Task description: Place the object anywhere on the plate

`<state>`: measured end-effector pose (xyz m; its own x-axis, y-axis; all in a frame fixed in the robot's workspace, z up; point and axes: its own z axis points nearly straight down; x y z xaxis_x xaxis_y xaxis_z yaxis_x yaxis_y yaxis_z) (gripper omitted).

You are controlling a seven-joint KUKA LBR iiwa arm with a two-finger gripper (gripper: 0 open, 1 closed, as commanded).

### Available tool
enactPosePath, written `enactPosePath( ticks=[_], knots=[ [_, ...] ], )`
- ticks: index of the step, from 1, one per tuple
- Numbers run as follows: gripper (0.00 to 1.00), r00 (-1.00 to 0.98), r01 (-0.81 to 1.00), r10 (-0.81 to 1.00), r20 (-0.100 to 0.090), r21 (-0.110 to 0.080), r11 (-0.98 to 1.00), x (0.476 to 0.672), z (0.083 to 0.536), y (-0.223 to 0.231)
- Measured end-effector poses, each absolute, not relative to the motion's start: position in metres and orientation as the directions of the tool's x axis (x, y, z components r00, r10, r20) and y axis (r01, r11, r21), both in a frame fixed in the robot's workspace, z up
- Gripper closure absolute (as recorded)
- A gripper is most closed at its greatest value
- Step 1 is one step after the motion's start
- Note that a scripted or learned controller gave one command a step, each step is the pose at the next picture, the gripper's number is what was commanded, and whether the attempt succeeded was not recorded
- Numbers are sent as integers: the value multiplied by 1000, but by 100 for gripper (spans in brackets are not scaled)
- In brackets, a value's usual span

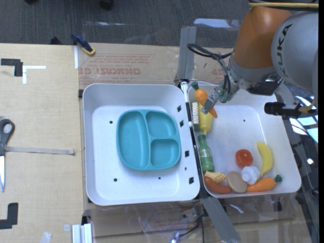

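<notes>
Right bin (283, 135): gripper (209, 104) w/ toy carrot (204, 99)

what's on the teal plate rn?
Nothing visible on the teal plate: all three compartments look bare. It lies in the left bin. What is beneath the plate is covered. The toy foods sit in the right bin.

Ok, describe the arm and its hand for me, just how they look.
The arm is bulky and rounded, with a glossy orange section next to a smooth grey shell. A thin black cable loops from it towards the wrist. The hand is small and slim beside that bulk, grey metal with darker parts, at the end of a narrow wrist.
</notes>
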<state>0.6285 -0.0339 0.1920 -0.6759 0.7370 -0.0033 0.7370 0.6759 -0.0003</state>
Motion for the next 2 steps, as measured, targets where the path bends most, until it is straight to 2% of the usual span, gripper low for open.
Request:
enactPosePath(
  ticks=[1,2],
  knots=[
    [0,-676,737,737,-3,0,676,629,192,-34],
    [100,-677,736,736,-8,2,677,630,202,-34]
  ],
)
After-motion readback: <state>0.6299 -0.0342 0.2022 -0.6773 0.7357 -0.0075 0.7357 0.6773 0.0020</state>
